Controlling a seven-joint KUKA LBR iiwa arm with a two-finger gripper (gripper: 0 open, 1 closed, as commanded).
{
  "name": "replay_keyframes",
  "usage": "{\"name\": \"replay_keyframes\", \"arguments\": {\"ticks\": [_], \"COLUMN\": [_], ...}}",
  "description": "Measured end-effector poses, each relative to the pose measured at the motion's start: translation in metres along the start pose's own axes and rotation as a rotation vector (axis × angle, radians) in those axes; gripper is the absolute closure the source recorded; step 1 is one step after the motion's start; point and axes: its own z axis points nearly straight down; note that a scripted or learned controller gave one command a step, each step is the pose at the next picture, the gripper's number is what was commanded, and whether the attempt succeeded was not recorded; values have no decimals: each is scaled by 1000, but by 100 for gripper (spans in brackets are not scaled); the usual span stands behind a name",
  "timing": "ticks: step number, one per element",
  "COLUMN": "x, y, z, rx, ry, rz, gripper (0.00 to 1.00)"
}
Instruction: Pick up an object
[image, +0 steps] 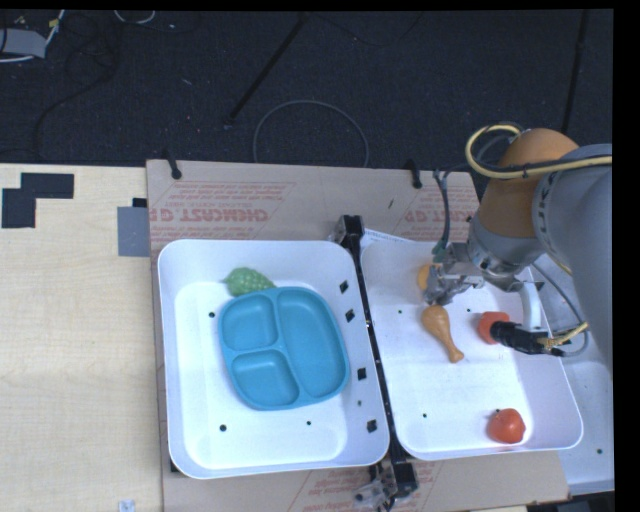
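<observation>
Objects I see, left to right: blue divided plate (283, 346) and green leaf (248, 281) in left bin (190, 440); drumstick (441, 329) just below gripper (441, 288), red tomato (507, 425) in right bin (560, 420). Cardboard (220, 205) print unreadable.

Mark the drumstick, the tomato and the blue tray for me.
drumstick (441, 329): camera view, right bin, on its tan meaty middle.
tomato (507, 426): camera view, right bin's near corner, on its red centre.
blue tray (282, 346): camera view, left bin, on the ridge between its compartments.
</observation>
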Motion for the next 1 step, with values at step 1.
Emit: {"name": "replay_keyframes", "arguments": {"ticks": [1], "x": [2], "y": [-3], "z": [-44], "rx": [-14], "ry": [-3], "rz": [3], "gripper": [100]}}
